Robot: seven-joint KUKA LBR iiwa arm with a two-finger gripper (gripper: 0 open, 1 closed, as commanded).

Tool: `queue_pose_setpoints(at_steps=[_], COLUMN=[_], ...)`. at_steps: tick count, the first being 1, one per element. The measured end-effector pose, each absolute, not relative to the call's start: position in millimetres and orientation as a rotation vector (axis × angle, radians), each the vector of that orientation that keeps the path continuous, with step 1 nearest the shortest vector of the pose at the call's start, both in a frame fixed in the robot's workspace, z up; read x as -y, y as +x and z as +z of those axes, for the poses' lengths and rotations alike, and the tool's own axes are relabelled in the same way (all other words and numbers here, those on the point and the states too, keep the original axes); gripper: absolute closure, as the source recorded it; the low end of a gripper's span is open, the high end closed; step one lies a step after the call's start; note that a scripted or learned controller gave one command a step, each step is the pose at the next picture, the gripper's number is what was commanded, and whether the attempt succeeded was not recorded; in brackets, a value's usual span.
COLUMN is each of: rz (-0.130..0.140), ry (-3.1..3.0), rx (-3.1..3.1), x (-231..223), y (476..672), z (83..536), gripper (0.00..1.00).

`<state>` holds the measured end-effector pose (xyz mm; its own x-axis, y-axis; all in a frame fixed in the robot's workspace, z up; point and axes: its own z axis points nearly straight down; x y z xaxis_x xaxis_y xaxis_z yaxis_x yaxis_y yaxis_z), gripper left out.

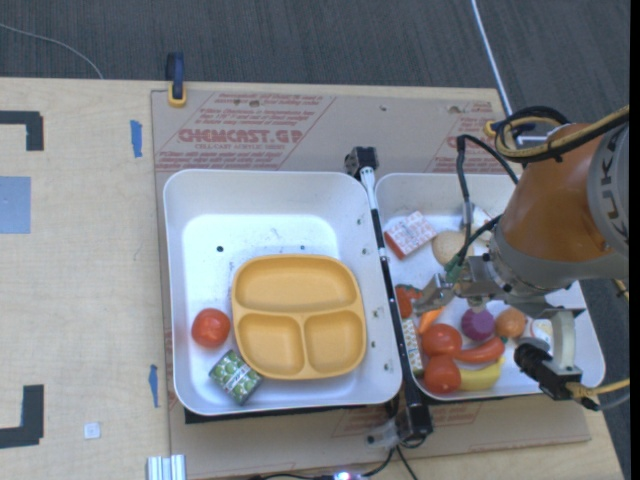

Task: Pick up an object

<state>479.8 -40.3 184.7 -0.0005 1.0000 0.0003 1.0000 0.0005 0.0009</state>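
My gripper (437,292) hangs low over the left part of the right bin (592,360), below the orange-banded wrist. Right beneath and beside it lie several toy foods: an orange piece (430,319), two red tomatoes (440,340) (442,374), a purple item (478,322), a red pepper (487,351), a yellow banana (482,374) and a small orange ball (511,321). A red-and-white packet (410,234) and a beige round thing (449,247) lie farther back. Nothing shows held in the gripper.
The left bin (190,218) holds a yellow divided plate (298,315), a red tomato (210,327) and a green packet (235,376). A black clamp (361,160) sits between the bins at the back. The arm covers the right bin's right half.
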Motion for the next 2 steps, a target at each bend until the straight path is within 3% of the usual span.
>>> queue_pose_setpoints(at_steps=[1, 2], rz=[0.001, 0.003], ry=[2.223, 2.222], rx=[-2.222, -2.220], x=[91.6, 91.2], y=[485.0, 485.8], z=[97.6, 107.5], gripper=[0.00, 1.00])
